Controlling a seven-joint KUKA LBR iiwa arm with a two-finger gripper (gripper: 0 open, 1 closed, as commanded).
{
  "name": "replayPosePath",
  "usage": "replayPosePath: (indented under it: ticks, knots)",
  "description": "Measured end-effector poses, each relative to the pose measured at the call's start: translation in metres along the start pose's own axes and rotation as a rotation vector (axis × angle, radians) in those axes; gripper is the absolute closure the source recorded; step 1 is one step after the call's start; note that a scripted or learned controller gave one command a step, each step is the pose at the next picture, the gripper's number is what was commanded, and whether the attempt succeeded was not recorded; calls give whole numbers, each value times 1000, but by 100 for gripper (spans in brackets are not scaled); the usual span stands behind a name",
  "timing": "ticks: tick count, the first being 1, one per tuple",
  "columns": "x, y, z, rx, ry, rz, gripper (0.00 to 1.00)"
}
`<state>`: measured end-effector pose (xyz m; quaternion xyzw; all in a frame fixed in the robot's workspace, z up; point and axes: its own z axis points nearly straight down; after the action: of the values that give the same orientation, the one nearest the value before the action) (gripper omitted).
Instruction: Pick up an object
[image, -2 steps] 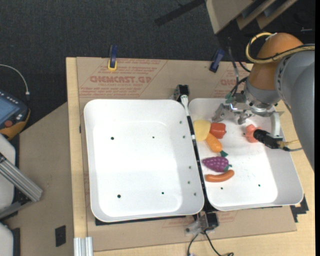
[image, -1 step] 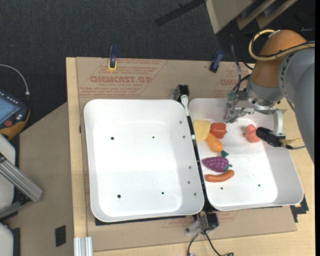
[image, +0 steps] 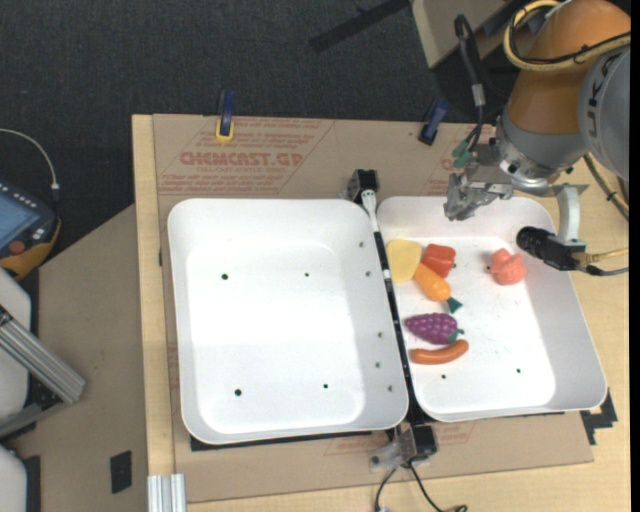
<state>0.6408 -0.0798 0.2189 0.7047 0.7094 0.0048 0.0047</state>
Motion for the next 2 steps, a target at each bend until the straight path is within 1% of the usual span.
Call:
replayPosePath:
  ticks: [1,2]
  knots:
    - [89,-41,-102,3,3,-4,100]
    - [96,-84,-77,19,1,6,100]
